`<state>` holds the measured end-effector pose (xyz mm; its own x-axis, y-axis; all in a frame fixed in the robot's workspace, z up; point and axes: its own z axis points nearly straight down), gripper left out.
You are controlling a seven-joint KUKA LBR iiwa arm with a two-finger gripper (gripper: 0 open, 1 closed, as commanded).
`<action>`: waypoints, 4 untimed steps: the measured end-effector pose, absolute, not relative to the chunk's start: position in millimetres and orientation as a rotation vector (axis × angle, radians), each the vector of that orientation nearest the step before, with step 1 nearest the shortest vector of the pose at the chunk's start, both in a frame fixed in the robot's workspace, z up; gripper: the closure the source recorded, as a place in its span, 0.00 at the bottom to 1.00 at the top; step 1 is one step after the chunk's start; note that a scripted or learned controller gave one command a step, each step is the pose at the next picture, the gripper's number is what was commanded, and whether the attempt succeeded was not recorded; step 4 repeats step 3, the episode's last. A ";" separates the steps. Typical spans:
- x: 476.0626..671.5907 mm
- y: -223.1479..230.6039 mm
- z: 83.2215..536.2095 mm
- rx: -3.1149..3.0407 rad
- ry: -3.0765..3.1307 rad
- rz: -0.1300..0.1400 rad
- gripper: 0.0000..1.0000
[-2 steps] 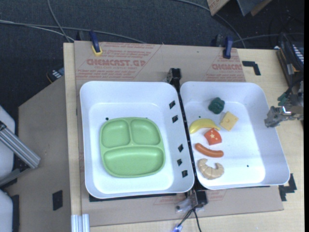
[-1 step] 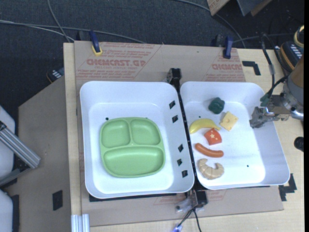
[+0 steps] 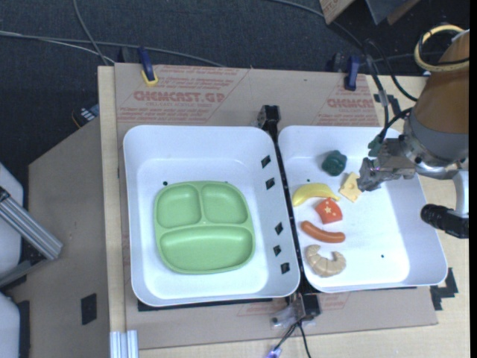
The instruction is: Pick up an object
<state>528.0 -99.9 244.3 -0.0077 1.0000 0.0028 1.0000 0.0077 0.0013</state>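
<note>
The end effector [image 3: 370,176] hangs over the right bin [image 3: 395,271]; whether it is wide or narrow, I cannot tell. A yellow cheese wedge [image 3: 349,188] lies just beside it, one of six toy foods. One green tray [image 3: 203,226] sits in the left bin [image 3: 138,200].

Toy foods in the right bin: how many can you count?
6: broccoli, cheese wedge at the gripper, banana, strawberry, hot dog, croissant. The arm may hide more.

A board-covered bench [image 3: 223,95] bears two shallow white bins side by side: the left bin [image 3: 138,200] and the right bin [image 3: 402,245], their inner rims just touching.
</note>
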 end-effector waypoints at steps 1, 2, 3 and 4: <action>534.3 -43.2 230.2 -2.211 -2.225 0.000 1.00; 542.3 5.7 219.6 -2.212 -2.225 0.001 1.00; 540.2 66.6 219.1 -2.212 -2.227 -0.001 1.00; 540.2 66.6 219.1 -2.212 -2.227 -0.001 1.00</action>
